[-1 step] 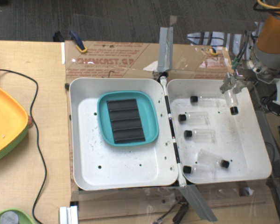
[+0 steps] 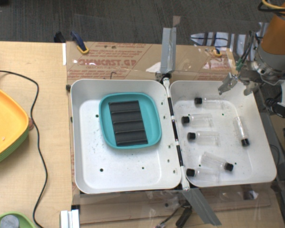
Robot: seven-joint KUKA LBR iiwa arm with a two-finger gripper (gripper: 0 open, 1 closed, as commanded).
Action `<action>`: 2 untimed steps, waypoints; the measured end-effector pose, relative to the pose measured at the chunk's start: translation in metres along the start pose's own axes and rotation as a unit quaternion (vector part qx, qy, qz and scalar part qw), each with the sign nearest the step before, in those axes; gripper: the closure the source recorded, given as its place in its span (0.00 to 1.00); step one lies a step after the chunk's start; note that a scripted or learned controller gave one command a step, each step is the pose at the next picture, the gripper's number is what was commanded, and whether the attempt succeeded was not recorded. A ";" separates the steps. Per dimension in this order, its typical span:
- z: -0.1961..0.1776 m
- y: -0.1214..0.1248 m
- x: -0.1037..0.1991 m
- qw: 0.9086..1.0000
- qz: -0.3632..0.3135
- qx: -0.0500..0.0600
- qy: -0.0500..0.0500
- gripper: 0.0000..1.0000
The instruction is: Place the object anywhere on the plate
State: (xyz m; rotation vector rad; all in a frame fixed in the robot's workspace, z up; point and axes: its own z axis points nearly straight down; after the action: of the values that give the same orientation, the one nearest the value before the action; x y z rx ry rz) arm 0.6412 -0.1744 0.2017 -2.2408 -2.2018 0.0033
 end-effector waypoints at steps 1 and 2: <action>-0.073 -0.005 -0.025 1.000 -0.023 -0.001 0.000 0.00; -0.114 0.019 -0.048 0.999 -0.041 -0.001 0.000 0.00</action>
State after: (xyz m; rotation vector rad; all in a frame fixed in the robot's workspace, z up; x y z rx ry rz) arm 0.6593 -0.2224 0.3155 -2.1502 -2.2922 0.0022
